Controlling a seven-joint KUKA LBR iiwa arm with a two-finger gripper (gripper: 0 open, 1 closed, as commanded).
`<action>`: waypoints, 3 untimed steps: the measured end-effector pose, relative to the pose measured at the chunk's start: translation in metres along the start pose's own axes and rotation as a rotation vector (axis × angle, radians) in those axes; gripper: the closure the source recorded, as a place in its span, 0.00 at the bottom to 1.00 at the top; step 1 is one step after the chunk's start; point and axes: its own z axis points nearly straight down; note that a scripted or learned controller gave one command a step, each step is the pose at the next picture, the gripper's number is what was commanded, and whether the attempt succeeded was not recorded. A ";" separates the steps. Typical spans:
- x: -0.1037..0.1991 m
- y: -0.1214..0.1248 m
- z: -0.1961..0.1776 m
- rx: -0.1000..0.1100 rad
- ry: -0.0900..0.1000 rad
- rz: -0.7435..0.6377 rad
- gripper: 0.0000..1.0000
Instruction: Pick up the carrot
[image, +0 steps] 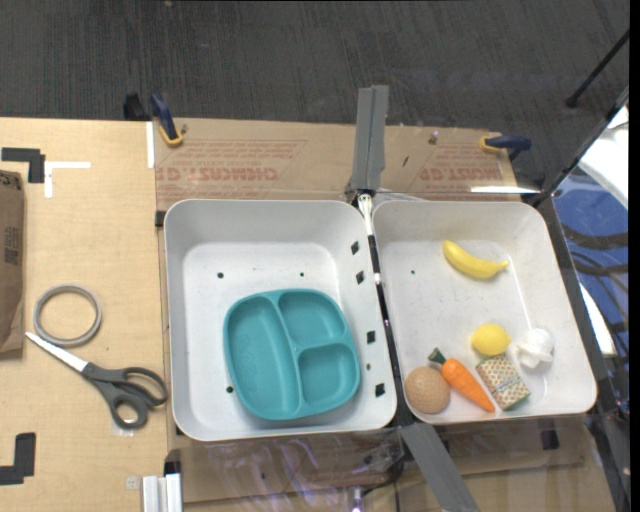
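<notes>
You will find the small orange carrot with a green leafy top (468, 385) in the right-hand shallow white bin (430, 290), near that bin's front wall. It lies flat and slantwise, its green end pointing up and to the left in the camera view and its tip down and to the right. A round brown, egg-like ball (427, 390) sits just beside it on the left, and a small patterned rectangular block (503, 382) just beside it on the right; whether either one touches the carrot you cannot tell. A round yellow lemon (490, 339) rests just behind the carrot, with a small white lumpy object (535, 347) next to the lemon. A yellow banana (474, 260) lies well apart, toward the back of the same bin.

The left-hand shallow white bin (200, 250) holds a teal plastic tray with three compartments (292, 352), lying at a slight angle.

On the wooden counter (80, 230) to the left of the bins you see grey-handled scissors (110, 380) and a grey ring of tape (67, 313), close together.

As for the pincer, you cannot tell whether it is wide or narrow.
</notes>
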 end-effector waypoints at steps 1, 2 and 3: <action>-0.011 -0.001 0.000 0.001 -0.001 0.154 1.00; 0.005 0.000 0.000 0.001 0.001 0.304 1.00; 0.005 0.000 0.000 0.001 0.000 0.415 1.00</action>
